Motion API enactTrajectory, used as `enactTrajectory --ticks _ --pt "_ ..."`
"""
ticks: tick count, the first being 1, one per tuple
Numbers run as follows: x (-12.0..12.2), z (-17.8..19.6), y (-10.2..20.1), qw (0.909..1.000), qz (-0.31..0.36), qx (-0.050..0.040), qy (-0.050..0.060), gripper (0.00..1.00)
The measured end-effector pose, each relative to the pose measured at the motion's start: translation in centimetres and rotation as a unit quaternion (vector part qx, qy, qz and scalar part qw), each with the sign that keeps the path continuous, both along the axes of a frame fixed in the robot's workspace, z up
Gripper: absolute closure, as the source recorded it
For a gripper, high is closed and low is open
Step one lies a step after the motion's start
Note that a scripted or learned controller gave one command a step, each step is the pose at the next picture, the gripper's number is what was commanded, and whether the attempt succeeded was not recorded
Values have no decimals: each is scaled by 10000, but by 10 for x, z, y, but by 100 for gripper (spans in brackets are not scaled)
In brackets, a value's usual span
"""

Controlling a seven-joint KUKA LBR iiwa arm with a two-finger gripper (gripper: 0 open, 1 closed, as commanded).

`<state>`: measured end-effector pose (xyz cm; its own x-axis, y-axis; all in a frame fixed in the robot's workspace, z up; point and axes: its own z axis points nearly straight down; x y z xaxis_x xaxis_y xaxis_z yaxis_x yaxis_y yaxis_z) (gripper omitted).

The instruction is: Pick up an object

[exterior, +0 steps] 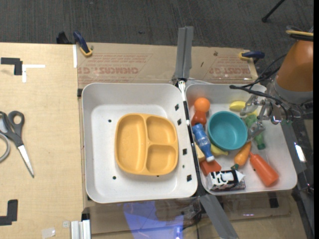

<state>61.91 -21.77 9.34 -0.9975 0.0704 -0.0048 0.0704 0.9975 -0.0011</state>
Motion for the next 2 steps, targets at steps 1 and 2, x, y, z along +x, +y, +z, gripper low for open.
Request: enactTrajectory --ticks 1,2 --pt "-69 0 15 9998 182 -13 -1 0" --pt "1 0 -2 9908 -1352 4 -12 0"
